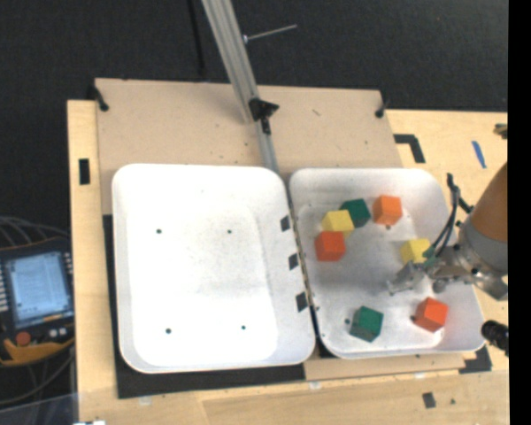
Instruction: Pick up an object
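Light: even, from overhead | Glare: left bin (199,264) nearly blown out white | Shadows: soft, short under blocks | Focus: slightly soft, grainy | Floor: dark

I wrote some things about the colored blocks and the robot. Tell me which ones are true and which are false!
1. All the blocks lie in the right bin. True.
2. There are two green blocks. True.
3. A blue block sits by the yellow block. False: the blocks are orange, yellow, green and red-orange.
4. The gripper hangs over the left bin. False: it is over the right bin.
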`<move>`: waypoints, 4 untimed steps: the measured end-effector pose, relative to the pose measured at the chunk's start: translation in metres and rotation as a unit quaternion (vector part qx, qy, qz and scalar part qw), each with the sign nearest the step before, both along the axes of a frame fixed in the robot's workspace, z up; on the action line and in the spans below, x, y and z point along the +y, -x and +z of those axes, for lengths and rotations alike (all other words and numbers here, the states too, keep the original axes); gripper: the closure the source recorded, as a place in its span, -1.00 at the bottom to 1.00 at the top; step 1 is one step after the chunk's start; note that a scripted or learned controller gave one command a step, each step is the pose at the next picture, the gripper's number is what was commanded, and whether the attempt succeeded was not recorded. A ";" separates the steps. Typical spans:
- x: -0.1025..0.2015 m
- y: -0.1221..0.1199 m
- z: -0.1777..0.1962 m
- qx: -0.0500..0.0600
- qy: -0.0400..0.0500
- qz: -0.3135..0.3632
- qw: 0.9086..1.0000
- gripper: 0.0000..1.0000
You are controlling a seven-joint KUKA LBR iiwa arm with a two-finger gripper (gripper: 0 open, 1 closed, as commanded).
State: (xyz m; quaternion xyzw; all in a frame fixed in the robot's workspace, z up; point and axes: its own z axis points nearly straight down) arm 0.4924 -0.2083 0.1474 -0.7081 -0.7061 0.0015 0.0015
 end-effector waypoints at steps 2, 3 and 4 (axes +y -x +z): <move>-0.003 -0.002 -0.037 -0.006 0.001 -0.003 1.000 1.00; -0.007 -0.004 0.007 -0.005 0.001 0.001 1.000 1.00; -0.004 -0.007 0.051 -0.006 0.002 0.003 1.000 1.00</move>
